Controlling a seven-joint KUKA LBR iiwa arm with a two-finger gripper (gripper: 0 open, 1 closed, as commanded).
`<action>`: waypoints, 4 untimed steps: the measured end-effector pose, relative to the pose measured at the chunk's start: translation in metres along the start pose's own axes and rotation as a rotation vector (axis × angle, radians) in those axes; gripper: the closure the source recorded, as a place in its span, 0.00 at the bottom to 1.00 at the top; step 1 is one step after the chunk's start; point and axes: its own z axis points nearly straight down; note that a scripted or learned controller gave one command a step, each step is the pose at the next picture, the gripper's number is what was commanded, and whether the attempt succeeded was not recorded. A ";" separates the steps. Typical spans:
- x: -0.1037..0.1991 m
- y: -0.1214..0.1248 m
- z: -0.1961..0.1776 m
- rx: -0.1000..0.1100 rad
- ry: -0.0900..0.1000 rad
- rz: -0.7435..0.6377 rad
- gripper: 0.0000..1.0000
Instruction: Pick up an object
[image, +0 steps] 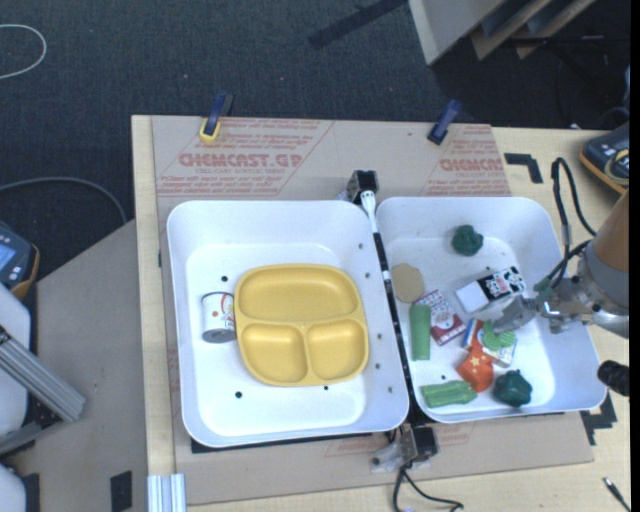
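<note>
Hovering claw (508, 318) over right bin (560, 385) clutter | grip: cannot tell | orange object (477, 371) beneath, small, rounded

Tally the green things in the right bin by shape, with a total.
Dark green lumps: 2, one at the back, one at the front corner
Light green bars: 2, one upright by the divider, one lying at the front
Total: 4

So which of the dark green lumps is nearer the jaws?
The lower one, at the right bin's front corner beside the orange piece. The other sits up near the back wall.
</note>
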 end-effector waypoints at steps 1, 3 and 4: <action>0.008 0.001 0.049 0.000 0.000 0.000 0.00; 0.005 0.005 0.054 -0.019 -0.009 0.002 1.00; 0.001 0.000 -0.004 -0.014 -0.008 0.000 1.00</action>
